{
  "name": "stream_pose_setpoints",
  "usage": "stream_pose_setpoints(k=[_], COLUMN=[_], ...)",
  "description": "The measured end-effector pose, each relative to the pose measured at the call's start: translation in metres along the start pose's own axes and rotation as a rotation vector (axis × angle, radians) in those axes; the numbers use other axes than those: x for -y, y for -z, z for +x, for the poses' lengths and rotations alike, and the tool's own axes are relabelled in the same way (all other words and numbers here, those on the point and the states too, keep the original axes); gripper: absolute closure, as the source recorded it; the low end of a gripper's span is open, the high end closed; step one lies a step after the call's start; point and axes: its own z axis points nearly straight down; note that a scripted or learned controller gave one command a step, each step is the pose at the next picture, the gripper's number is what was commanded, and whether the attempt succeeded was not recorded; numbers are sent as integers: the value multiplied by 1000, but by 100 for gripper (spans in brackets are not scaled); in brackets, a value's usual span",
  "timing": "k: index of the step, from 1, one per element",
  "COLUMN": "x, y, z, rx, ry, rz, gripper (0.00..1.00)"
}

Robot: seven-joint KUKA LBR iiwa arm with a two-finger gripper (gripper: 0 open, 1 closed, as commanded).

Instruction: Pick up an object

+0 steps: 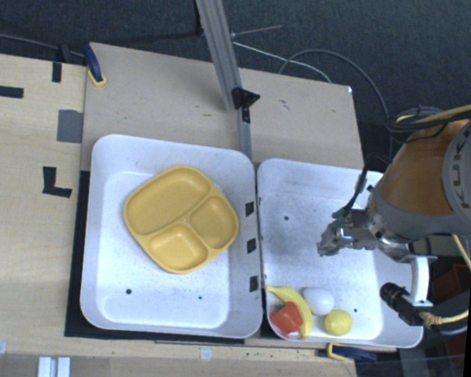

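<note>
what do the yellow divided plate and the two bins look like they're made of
Yellow divided plate: likely molded plastic, uniform colour, soft sheen, rounded compartment ridges. Left bin and right bin: probably plastic too, white, matte, speckled or scuffed, with rounded rims.

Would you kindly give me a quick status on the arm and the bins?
Gripper over right bin, nothing between its fingers. Banana, red piece, white ball, yellow ball at near edge. Yellow tray in left bin.
</note>
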Motion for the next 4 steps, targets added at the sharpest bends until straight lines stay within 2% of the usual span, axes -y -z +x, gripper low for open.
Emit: stream_pose_setpoints(k=[1,2,4], x=[-1,-17,-73], y=[24,30,22], z=[0,43,130], rx=[0,-2,-2], ry=[-1,4,5], rz=[2,4,4], gripper=[100,100,100])
